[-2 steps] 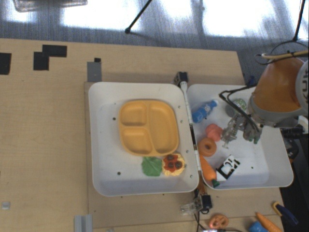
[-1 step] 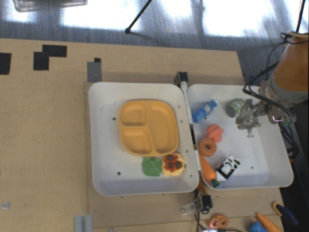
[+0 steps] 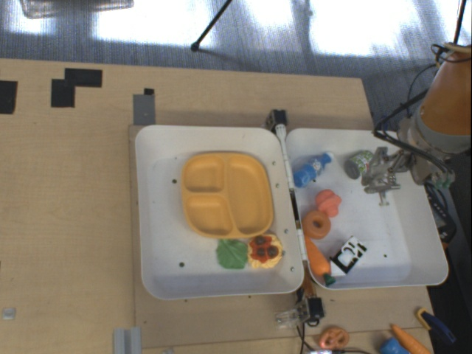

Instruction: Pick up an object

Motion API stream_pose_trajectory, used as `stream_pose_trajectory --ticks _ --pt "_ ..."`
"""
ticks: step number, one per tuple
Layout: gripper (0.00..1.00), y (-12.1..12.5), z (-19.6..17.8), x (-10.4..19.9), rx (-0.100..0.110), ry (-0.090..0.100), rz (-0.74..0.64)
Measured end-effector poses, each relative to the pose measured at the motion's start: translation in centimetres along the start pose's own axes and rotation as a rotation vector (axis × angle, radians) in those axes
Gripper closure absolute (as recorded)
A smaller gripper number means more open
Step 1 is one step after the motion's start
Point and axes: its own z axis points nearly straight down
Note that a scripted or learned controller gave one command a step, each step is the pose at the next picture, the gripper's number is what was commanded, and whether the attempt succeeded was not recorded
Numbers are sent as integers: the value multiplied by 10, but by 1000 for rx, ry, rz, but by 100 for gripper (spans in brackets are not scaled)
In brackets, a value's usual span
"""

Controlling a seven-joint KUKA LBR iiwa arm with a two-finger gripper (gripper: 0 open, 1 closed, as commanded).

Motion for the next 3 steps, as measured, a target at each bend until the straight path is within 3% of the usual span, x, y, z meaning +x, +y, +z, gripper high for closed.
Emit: stream_pose_trajectory --ticks 3 --pt "100 2 -34 -7 2 -24 7"
